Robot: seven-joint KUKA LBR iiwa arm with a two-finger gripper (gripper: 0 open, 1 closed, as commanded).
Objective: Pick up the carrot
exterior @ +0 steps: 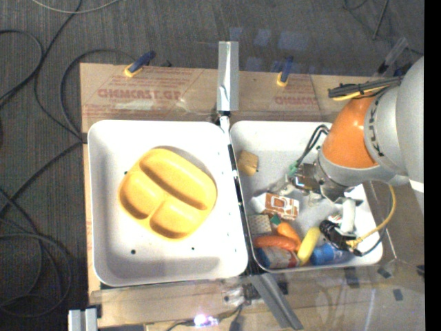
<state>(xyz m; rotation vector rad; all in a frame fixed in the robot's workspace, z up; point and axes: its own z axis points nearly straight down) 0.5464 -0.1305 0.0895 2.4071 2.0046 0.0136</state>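
Arm over right bin, carrot [284, 230] lying in near part of that bin, not grasped.

Gripper [303, 182] hangs above the right bin [275, 136] middle, just far-right of a small red-and-white packet [281, 205]; cannot tell fingers' state. Carrot sits just near the packet, beside a red sausage-like item [274, 243], a yellow banana-like piece [308, 245] and a blue object [326, 254]. A tan block [247, 162] lies at the far left. Left bin [110, 254] holds a yellow divided plate [168, 191].
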